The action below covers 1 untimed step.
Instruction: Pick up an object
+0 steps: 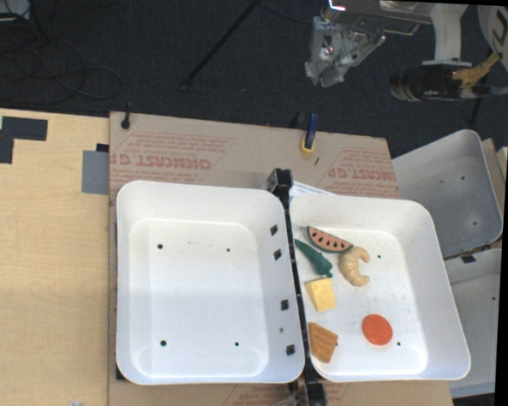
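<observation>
Several small toy foods lie in the right bin: a watermelon slice, a green pepper-like piece, a beige croissant, a yellow cheese block, a red-orange disc and a brown cracker. They cluster toward the bin's left side. My gripper hangs high at the top of the view, far behind both bins and over the dark floor. Nothing shows beneath it.
The left bin sits beside the right one, with a black clip strip along their shared edge. Both rest on a cardboard sheet. A grey metal panel stands to the right of the bins.
</observation>
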Available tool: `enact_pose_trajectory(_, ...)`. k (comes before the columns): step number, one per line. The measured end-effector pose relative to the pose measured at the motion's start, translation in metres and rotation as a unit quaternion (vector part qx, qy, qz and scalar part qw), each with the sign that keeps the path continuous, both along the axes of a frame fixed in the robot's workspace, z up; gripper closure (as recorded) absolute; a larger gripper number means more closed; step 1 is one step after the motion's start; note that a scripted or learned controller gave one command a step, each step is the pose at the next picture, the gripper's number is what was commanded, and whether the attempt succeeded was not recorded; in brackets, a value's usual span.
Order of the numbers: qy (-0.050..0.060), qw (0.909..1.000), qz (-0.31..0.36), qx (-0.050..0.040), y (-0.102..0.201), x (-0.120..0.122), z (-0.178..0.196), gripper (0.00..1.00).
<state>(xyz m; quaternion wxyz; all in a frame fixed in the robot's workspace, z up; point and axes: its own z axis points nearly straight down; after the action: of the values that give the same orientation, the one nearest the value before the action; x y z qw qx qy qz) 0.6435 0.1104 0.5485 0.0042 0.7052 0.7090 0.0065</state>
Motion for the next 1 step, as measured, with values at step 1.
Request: enact_pose_trajectory(1, 0.017, 0.9998, 0.000, -0.0030, 0.0556, -0.0138, -0.1525, 1.00)
